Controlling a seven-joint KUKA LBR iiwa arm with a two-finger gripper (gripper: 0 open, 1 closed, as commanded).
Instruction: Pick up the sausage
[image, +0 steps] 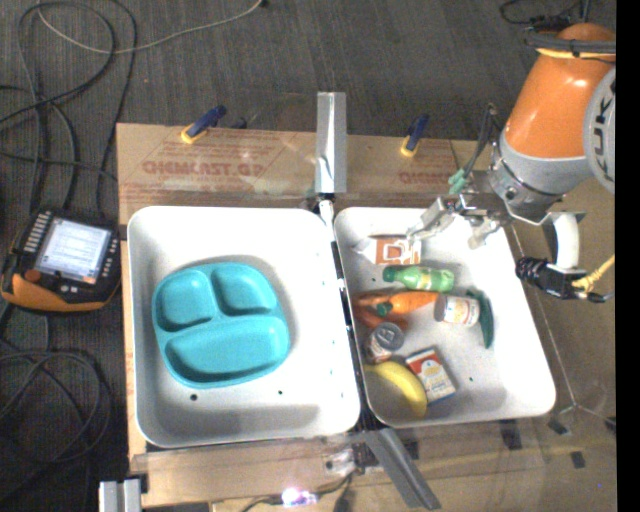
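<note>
At the far left we are seeing a control tablet (65, 255) lying on the dark floor beside the bench. Next is the left bin (150, 400), which is holding a teal divided plate (222, 325) and nothing of the task.

Going on to the right bin (520, 390), we are finding the sausage (368, 318), as far as we can judge. It is a short reddish-brown piece near the bin's left wall, lying just under the carrot (410, 302) and touching it, with a small round can (387, 340) just beside its lower end. Above the carrot a green bottle (418, 277) is lying on its side, and above that a small carton (392, 248). Further right are a little jar (458, 310) and a dark green vegetable (486, 318). Toward the bottom are a yellow fruit (398, 388) and a red box (432, 372).

The gripper (455, 225) is hanging over the upper part of the right bin, above the carton and the bottle. Its two fingers are standing wide apart and nothing is between them. The arm (555, 90) is reaching in from the upper right.

So we are judging the task as hardly begun: the sausage is resting in the bin, untouched. The gripper has yet to travel down and to the left, lower itself, close and lift. The carrot and the can are crowding the sausage, which may be making a clean grasp difficult.
</note>
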